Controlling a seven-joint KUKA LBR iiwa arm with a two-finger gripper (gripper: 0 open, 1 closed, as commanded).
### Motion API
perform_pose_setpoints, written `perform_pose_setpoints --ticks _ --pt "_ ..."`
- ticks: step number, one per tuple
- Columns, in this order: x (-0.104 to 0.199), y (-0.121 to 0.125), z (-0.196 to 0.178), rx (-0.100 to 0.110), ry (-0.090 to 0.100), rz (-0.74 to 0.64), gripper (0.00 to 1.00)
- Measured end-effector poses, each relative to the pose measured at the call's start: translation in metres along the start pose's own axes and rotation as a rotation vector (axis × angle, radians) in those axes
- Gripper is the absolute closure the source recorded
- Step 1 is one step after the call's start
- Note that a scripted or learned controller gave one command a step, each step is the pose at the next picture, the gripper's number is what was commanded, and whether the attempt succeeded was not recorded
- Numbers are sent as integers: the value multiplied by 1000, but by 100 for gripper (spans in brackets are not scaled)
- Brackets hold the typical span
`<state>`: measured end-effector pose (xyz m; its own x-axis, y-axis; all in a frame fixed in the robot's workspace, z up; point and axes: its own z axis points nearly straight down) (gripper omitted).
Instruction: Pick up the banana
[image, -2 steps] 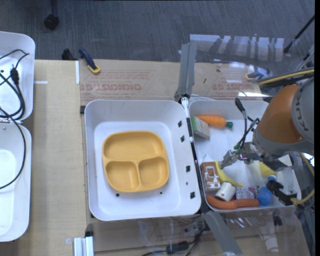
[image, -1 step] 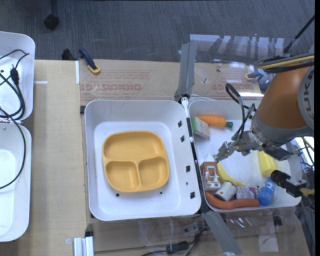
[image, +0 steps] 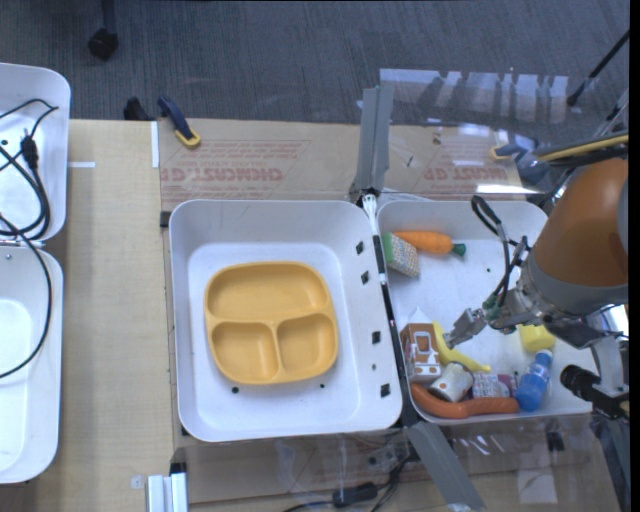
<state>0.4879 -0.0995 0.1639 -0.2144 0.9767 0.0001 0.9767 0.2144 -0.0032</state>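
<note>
The hand (image: 468, 324) is hanging just above the banana (image: 459, 357) in the right bin (image: 440, 216); I cannot tell whether it is clenched. The banana is lying unlifted beside the hot dog (image: 465, 405), so grasping and lifting are remaining.

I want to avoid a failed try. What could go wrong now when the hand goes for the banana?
1. The banana lies among crowded things: a small box beside it and a hot dog below. The hand could catch one of them instead.
2. The hand sits at the banana's end, not its middle, so it may slip out.
</note>
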Motion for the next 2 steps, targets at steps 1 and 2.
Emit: perform_pose_setpoints --ticks 1,2 --pt "-9 -6 56 -13 -9 -37 0" --pt "-9 -7 49 -8 -6 -35 100"
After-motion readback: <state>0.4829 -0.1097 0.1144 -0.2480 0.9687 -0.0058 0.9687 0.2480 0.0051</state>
